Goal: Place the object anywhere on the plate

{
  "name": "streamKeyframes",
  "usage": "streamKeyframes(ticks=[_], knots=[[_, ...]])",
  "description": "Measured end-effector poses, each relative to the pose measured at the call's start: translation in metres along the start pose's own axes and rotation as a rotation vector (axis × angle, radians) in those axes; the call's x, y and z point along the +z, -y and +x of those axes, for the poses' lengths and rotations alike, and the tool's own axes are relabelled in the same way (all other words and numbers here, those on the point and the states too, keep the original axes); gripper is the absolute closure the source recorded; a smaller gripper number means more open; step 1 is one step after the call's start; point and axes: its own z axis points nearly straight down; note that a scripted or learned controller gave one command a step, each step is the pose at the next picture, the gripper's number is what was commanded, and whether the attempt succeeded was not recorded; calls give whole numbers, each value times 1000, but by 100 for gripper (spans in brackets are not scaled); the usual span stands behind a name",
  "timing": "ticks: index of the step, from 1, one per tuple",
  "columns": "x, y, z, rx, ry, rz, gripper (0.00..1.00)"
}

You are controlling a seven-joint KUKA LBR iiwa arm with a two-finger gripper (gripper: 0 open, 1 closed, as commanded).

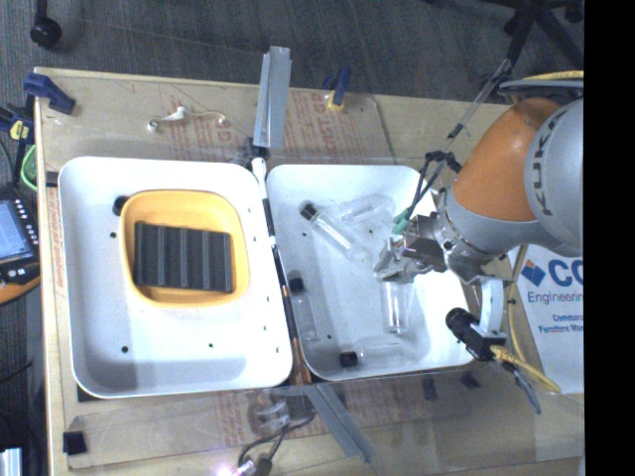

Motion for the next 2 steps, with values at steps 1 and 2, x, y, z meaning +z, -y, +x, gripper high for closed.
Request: streamKeyframes(ticks=[1, 2], knots=[[-34, 7, 75, -196, -1, -2, 100], [-98, -34, 126, -305, -1, -2, 100]])
